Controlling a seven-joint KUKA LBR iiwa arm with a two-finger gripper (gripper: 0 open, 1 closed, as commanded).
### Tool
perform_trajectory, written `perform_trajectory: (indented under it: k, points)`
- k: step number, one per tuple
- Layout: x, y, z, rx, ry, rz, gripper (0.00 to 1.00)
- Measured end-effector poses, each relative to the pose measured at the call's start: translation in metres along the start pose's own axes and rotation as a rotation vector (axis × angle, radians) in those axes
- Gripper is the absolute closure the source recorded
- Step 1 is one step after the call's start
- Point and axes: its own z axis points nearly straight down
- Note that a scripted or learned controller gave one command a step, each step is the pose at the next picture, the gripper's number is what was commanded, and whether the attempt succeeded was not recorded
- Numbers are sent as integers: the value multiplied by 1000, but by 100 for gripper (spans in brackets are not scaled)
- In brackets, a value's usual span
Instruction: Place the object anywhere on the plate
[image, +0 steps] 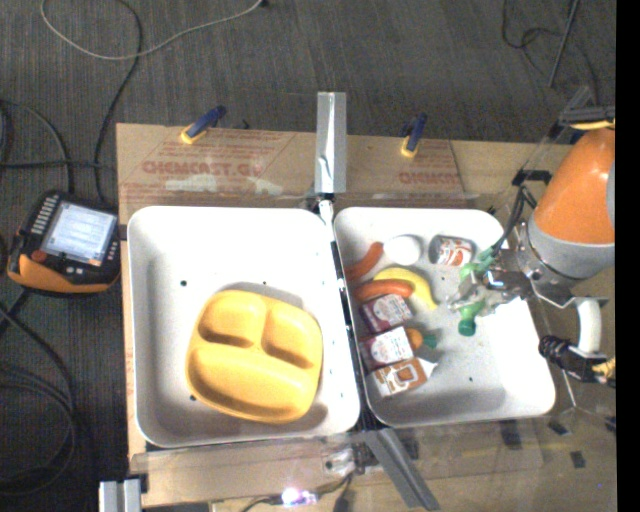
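**Arm over right bin, toy food clustered at its left side**

Near edge, left bin (150, 300): a yellow plate (257, 350) with three compartments sits in the middle, tilted slightly, nothing on it.

Near part of right bin (500, 400): three small packets lie in a column along the left wall. Nearest is a brown-labelled packet (401, 376), then a dark red one (392, 346) with an orange carrot-like piece (420, 340) at its right end, then a maroon packet (383, 313). Their print is too small to read.

Mid bin: a banana (410, 283) lies just beyond the packets, with a red sausage (385, 290) touching its near side and a second sausage (363, 260) farther left, against the wall. The gripper (470, 300) hangs to the right of the banana, near it but apart. Green parts show at its tip; finger spread cannot be made out, and nothing is visibly between the fingers.

Far part: a white round object (403, 247) and a small can (453, 250) with a red and white label, unreadable.

Beyond the bins: cardboard (220, 170) with faded red lettering, not legible, and two blue-and-yellow clamps (202, 124). Far left, a teach pendant (70, 240) with lit screen.
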Motion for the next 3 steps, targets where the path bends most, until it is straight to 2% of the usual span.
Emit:
perform_trajectory:
  k: [1,2,3]
  points:
    - [35,-39,-32,2,3,129,100]
    - [126,15,-62,0,0,-111,100]
    - [188,1,-38,0,0,-200,100]
